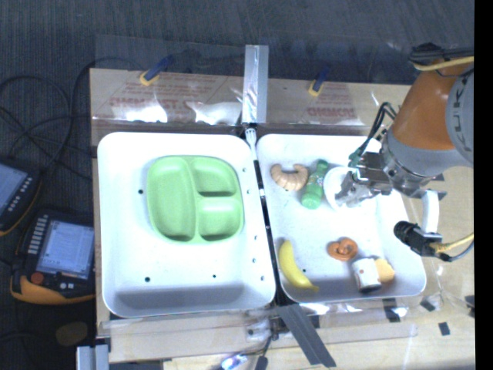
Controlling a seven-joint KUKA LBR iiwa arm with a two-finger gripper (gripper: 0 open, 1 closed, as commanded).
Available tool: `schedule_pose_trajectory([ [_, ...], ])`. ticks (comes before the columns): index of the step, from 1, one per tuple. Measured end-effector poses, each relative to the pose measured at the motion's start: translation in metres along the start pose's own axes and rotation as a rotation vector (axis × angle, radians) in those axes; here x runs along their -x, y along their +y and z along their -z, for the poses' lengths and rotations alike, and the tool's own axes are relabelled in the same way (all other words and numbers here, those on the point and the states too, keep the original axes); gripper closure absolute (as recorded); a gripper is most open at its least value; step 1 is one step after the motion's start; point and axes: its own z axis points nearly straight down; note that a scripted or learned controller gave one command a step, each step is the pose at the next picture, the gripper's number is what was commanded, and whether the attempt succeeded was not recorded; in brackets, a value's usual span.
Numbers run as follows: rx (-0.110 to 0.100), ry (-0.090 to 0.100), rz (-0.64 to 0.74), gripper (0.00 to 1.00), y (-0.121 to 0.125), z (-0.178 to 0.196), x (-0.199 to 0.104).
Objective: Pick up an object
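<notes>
My jaws (356,191) hung low over the right-hand shallow white bin (400,241), just beside a small round white object (336,185) and a green plastic bottle (314,185) lying near a tan curled pastry-like toy (290,177). Whether they stood wide or narrow I could not tell — the wrist hid them. Nothing showed between them. The risk, as I judged it: the bottle and white piece lay so close together that closing might nudge one aside, or pinch both and drop them. A yellow banana (293,266) lay well apart, nearer the front.
</notes>
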Motion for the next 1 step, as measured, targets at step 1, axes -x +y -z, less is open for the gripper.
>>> schedule_pose_trajectory([
  [1,0.000,0.000,0.000,0.00,0.0000,0.0001,0.0001],
])
